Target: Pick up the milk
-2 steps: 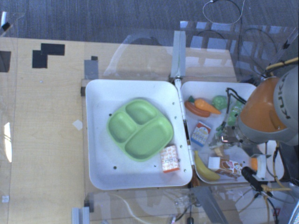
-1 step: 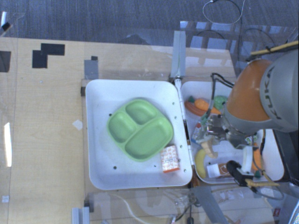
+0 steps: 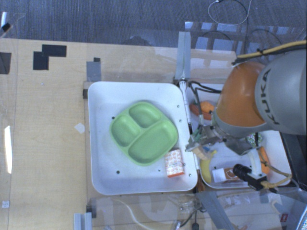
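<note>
A: What writing can be read?

B: Dark letters, "KUK", run along the grey KUKA arm (image 3: 280,92) beside its glossy orange band. The print on the small orange-and-white milk carton (image 3: 174,163) is too blurred to read.

A: Where does the carton lie?

B: In the smooth left white bin (image 3: 103,128), touching the matte green three-compartment plastic plate (image 3: 144,133).

A: And the gripper (image 3: 204,143)?

B: Over the right white bin (image 3: 283,140), above a yellow banana (image 3: 206,169); its state cannot be told.

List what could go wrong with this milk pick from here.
1. The milk carton lies close to the left bin's right wall and beside the green divided plate, leaving little room around it.
2. The arm hangs over the right bin, among a banana and other items, so the tool may grab one of those instead.
</note>
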`<state>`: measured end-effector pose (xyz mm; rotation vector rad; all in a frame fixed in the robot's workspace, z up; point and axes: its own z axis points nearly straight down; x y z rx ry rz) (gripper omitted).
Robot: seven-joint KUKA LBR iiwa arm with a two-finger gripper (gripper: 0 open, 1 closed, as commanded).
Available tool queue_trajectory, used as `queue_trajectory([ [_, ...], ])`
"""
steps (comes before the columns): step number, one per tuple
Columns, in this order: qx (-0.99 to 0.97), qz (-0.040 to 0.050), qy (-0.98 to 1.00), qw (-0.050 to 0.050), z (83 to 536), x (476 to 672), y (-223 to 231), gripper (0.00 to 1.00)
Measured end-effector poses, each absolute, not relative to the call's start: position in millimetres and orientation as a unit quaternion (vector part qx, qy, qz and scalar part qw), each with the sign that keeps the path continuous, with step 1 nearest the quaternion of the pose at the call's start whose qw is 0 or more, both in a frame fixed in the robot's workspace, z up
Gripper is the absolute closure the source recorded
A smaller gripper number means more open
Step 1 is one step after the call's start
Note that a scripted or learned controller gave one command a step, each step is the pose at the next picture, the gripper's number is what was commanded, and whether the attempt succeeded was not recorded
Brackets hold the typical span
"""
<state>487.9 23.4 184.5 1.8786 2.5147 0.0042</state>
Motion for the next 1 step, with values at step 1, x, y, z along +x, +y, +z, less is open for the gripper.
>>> queue_trajectory([
  [1, 0.473, 0.0016, 0.881, 0.002, 200.1, 487.9, 70.5, 1.00],
])
